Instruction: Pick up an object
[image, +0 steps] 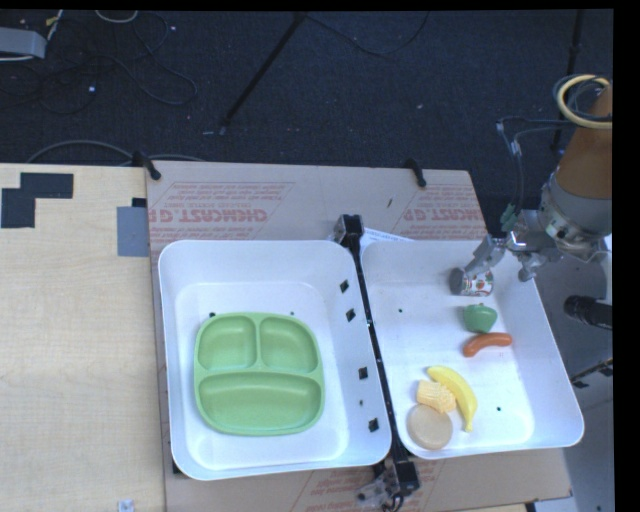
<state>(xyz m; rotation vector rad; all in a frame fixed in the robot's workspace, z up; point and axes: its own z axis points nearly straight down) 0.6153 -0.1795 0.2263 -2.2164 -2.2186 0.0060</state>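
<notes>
Looking down on the counter (80, 330), you see two shallow white bins side by side. The left bin (180, 270) carries a green divided plate (259, 373). The right bin (545, 400) carries the loose pieces: a green pepper-like toy (480, 318), an orange sausage-like piece (487, 344) just beside it, and lower down a yellow banana (456, 392), a small corn piece (434, 396) touching it, and a pale round disc (432, 428).

The arm reaches in from the right, and the claw (478, 272) sits low over the upper part of the right bin. A small silvery object with a red patch, the small can-like object (477, 284), shows right at its tip. Whether the claw stands apart, together, or clamped on that object, you cannot tell; the fingers blur into it at this size.

Judging by looks, that small object is rigid, light and smooth, so it would likely slip if pinched off-centre; take it across its short sides, near the middle. The green toy just below it looks rounded and would roll under a glancing touch. Both lie near the bin's far wall, where a finger could foul the rim.
</notes>
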